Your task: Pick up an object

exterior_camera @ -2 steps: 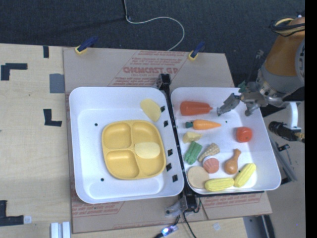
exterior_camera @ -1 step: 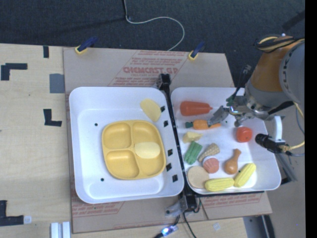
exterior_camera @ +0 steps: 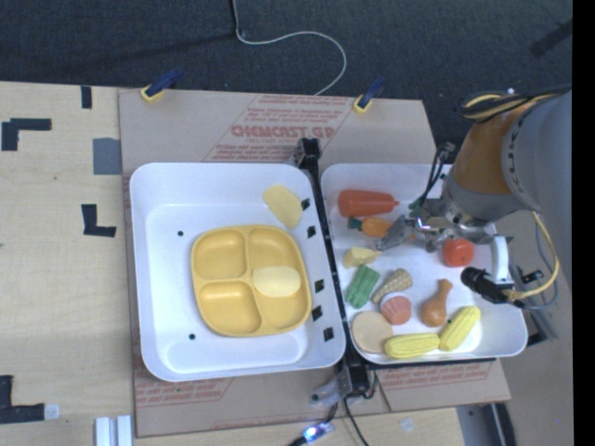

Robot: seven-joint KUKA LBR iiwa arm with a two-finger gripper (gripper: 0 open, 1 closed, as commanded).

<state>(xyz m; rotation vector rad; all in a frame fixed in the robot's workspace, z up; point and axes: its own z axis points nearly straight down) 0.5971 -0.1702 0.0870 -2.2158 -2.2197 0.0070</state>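
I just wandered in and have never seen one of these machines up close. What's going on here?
A grey and orange robot arm reaches in over the right bin, which holds toy food: a carrot, a tomato, a chicken drumstick, corn cobs and more. Its claw hangs low among the toys near the carrot, and I see nothing gripped in it. The left bin holds a yellow divided plate with a pale piece on it.

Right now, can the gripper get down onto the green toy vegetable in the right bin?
Probably yes: the gripper hovers nearby, and the green vegetable lies uncovered, though neighbouring toys crowd its sides.
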